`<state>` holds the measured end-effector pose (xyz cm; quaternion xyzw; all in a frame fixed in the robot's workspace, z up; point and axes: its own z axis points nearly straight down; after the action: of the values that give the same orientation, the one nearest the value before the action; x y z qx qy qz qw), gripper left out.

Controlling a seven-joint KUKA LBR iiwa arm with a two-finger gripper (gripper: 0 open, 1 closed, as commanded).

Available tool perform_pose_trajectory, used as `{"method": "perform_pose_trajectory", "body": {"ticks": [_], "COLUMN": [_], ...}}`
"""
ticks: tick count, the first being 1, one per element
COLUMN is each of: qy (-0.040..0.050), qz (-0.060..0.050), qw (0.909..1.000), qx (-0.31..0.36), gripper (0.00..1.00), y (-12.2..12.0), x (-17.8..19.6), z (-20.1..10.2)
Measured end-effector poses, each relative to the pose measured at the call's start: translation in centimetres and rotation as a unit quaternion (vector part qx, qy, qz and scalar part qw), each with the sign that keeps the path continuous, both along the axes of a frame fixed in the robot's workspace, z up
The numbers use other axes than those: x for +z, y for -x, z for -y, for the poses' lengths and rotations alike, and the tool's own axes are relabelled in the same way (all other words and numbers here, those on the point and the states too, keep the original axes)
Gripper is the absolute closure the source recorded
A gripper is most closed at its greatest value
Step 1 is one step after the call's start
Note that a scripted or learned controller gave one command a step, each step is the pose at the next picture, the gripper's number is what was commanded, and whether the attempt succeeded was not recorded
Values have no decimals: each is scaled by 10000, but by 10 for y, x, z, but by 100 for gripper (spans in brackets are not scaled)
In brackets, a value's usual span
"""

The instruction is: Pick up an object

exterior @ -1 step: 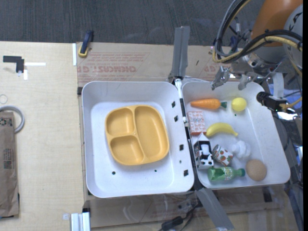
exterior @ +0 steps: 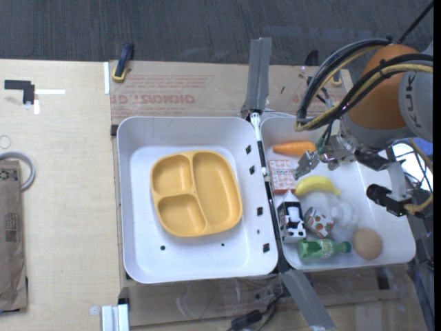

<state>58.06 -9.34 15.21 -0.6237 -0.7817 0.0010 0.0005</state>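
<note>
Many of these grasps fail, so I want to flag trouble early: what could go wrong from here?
1. The banana, carrot and a small packet lie packed together below the gripper, so a grasp may catch two things or nudge one away.
2. The carrot lies near the right bin's wall; the fingers might strike it.

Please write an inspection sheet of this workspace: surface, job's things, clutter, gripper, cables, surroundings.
Surface: bench with a left bin and a right bin side by side.
Job's things: in the right bin, a carrot, banana, green bottle, brown ball, small black-and-white item.
Clutter: yellow divided plate in the left bin.
Gripper: gripper above the right bin, near the carrot and banana; holding nothing visible.
Cables: black and yellow hoses on the arm.
Surroundings: cardboard sheet, brown bag.
</note>
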Motion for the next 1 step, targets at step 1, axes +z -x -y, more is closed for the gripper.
{"method": "perform_pose_trajectory", "body": {"ticks": [1], "qy": [8], "qz": [37], "qw": [9999], "qx": [163], "gripper": [0], "y": [21], "x": [-58], "z": [15]}}
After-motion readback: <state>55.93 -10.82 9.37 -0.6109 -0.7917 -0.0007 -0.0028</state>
